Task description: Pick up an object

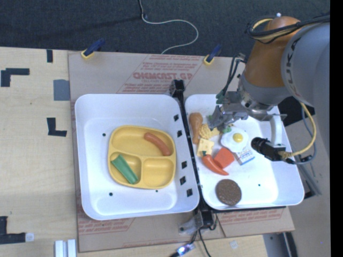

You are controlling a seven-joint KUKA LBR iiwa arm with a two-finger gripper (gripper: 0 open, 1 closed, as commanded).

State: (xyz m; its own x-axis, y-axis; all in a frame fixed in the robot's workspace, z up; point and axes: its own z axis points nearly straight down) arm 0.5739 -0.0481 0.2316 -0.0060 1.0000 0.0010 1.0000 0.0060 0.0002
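Dark carpet lies behind the desk (37,143), which carries two white bins. Over the right bin (278,194) the tool (222,116) hangs above a cluster of toy food; how it is set I cannot tell. Nearest, just left and below, lies the bread roll (195,123), long axis roughly along the divider, the fried egg (236,139) just right

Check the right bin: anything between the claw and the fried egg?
Nothing visible. The claw hangs over the right bin, just left of the fried egg. A green piece lies right below it, beside the egg, not blocking it.
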